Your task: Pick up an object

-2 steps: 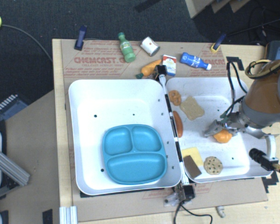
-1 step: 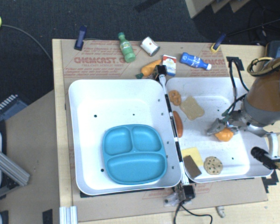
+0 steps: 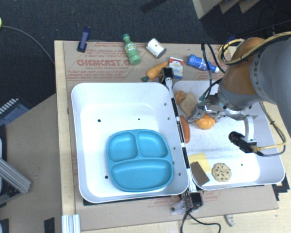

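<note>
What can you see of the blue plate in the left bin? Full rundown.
The blue plate is a light blue tray with rounded corners that looks like smooth plastic. It is split into three sections: two smaller ones on the far side and one wide one on the near side, all bare. It lies flat, right side up, on the floor of the left bin, in the near right part, close to the wall shared with the other bin. Nothing rests on it. It sits slightly turned against the bin's edges.
</note>
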`<state>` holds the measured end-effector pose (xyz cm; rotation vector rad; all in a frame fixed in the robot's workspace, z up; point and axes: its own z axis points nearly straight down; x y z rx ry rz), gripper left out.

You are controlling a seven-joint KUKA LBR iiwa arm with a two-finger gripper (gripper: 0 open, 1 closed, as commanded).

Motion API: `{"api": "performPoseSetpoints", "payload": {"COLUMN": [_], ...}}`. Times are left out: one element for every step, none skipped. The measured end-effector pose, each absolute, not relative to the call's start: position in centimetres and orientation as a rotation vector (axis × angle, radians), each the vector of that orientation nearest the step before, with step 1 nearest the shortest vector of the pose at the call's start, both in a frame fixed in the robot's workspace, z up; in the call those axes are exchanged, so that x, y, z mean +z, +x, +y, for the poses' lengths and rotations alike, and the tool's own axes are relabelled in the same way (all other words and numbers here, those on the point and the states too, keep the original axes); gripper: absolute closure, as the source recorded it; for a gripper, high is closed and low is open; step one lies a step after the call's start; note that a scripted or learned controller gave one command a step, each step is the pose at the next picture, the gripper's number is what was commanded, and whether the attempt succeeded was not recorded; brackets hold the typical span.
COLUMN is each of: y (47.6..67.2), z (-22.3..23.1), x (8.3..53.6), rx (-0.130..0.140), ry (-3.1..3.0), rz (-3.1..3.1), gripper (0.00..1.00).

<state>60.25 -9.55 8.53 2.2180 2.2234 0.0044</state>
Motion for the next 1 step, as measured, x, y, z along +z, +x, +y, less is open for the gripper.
{"api": "performPoseSetpoints", "payload": {"y": [56.80], "z": [-2.80], "x": [18.53], "rx": [0.003], "ry": [2.219], "rz": [2.223], "gripper": [1.00]}}
